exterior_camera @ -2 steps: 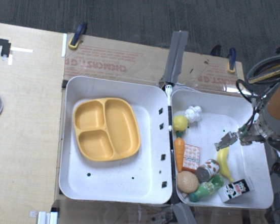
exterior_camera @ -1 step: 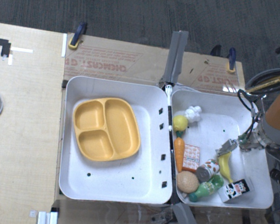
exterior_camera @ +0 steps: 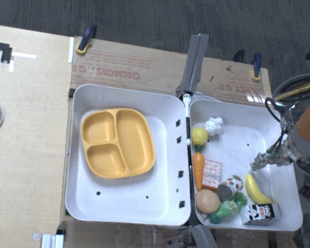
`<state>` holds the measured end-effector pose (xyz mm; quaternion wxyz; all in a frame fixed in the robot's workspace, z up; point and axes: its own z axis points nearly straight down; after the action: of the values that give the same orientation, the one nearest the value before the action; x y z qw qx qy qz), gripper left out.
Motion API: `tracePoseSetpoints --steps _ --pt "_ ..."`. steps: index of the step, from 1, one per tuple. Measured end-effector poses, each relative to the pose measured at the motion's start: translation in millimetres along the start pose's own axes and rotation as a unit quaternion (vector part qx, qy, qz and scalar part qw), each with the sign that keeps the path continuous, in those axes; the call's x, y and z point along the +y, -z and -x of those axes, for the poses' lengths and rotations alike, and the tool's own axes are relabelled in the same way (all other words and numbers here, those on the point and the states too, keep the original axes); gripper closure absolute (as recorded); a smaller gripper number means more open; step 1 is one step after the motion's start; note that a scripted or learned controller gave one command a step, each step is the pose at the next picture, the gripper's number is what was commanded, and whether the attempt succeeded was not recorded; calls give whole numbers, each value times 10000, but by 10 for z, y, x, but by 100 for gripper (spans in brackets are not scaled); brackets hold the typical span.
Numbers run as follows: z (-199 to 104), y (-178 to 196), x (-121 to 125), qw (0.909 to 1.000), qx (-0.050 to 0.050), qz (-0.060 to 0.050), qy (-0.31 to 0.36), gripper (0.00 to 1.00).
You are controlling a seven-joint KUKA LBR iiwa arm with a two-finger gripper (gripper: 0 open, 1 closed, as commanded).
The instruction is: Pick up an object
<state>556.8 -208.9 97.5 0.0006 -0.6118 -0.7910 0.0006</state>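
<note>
Above right bin (exterior_camera: 246,117), hand (exterior_camera: 262,161), near banana (exterior_camera: 257,189)

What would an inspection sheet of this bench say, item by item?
Surface: two shallow white bins, left bin, right bin.
Job's things: right bin holds orange carrot, yellow banana, yellow lemon, round bun, small cow-print carton.
Clutter: yellow three-compartment plastic plate in left bin.
Grippers: pincer above right bin, near the banana.
Cables: black bundle by the arm.
Surroundings: blue clamps, cardboard.
</note>
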Motion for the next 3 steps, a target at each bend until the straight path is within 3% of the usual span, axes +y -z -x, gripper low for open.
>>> tracePoseSetpoints --steps 1,2,3 --pt "-1 0 0 10000 0 -1 3 0" --pt "-436 -81 -533 9991 5 -7 -436 0" --pt "-431 -9 -531 9990 9 -14 -447 100"
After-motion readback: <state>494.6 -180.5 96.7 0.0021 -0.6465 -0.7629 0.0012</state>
